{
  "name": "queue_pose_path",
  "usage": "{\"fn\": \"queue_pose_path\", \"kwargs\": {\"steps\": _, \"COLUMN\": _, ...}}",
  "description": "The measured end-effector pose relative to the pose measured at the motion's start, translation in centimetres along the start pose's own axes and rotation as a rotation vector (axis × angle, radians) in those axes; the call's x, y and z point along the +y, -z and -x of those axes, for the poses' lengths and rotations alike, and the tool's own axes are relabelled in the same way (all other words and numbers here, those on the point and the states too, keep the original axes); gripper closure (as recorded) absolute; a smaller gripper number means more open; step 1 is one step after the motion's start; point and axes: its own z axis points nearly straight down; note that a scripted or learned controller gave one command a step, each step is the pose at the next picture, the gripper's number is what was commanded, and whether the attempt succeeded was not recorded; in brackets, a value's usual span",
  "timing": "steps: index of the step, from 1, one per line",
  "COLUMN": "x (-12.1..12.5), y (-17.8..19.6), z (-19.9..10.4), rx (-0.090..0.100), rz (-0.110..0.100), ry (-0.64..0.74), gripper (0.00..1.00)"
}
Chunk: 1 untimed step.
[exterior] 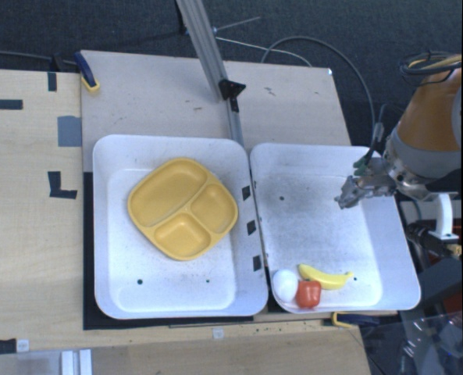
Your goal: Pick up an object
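**Arm hovering over the right bin, nothing picked yet**

The gripper (350,196) sits over the right side of the right bin (325,162), above bare floor. Whether the jaws are open or closed cannot be told from this angle, and nothing is visible between them.

The candidates lie in that bin's near edge, well apart from the gripper: a banana (325,276), a white egg-like ball (284,285) and a small red piece (309,294) (possibly a toy pepper), all touching or nearly so.

This looks like the approach step. Next the arm must travel toward the near side and descend on one item.

The clustering and the bin's rim crowd any grasp. The yellow divided plate (183,208) lies in the left bin (110,233), out of the way.
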Motion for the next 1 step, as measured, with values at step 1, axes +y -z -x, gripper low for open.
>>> {"fn": "queue_pose_path", "kwargs": {"steps": 1, "x": 0.55, "y": -0.59, "z": -5.57, "rx": 0.000, "rz": -0.002, "ry": -0.001, "gripper": 1.00}}
